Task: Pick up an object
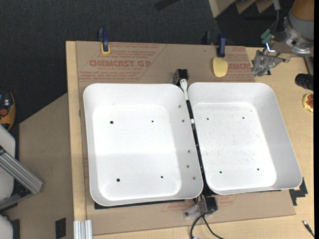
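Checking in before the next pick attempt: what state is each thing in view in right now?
Gripper: raised past the right bin's far corner, over the board, nothing visible between its fingers.
Left bin: flat on the board, butted against the right bin.
Right bin: flat on the board.
Yellow piece: lying on the board behind the right bin, outside both bins.
Clamps: gripping the board's far edge.

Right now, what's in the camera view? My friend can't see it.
Two shallow white bins, left bin and right bin, sit side by side on a brown board. The robot's gripper hovers beyond the right bin's far corner, near a small yellow object.
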Controlling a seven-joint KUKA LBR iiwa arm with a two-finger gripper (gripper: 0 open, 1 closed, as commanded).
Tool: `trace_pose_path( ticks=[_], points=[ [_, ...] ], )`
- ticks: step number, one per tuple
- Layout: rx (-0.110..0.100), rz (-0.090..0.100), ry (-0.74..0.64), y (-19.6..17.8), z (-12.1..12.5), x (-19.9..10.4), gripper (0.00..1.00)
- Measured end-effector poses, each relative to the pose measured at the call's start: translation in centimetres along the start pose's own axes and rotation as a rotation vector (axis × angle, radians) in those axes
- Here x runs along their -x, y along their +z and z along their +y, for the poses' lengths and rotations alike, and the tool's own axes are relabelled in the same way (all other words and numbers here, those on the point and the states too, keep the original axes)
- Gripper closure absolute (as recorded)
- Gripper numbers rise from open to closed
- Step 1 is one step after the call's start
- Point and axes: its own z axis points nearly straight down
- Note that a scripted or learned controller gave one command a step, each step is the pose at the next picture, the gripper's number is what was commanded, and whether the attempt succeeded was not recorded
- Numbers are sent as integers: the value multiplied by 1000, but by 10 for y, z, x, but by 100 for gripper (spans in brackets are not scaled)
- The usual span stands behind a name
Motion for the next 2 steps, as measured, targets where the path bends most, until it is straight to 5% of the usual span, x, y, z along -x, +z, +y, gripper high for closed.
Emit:
trace_pose_path(
  ticks=[1,2],
  points=[
    [19,-5,-1,-52,-10,-18,100],
    [6,0,-5,6,-2,-87,100]
  ],
)
